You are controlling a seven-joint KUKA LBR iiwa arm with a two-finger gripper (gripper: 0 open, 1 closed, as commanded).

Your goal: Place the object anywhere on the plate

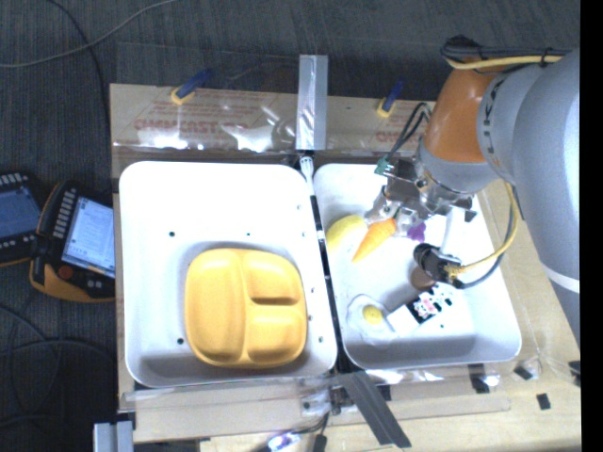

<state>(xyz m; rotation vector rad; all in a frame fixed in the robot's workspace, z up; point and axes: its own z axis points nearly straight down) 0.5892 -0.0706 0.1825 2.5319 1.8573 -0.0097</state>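
A yellow divided plate [247, 305] lies in the left white bin [151, 205]. In the right bin [490, 328] an orange carrot-shaped toy [373, 239] lies slanted, its thick end up against the underside of my gripper [399, 205]. The gripper hangs low over the bin's far left part, and the wrist hides where it meets the carrot. A yellow lemon-like piece [341, 228] rests just left of the carrot.
Also in the right bin are a purple piece [416, 228], a brown round object [425, 273], a black-and-white box with pink marks [430, 306] and a fried-egg toy [370, 314]. A ridge [320, 252] separates the bins. A handheld pendant [75, 243] lies left of the bench.
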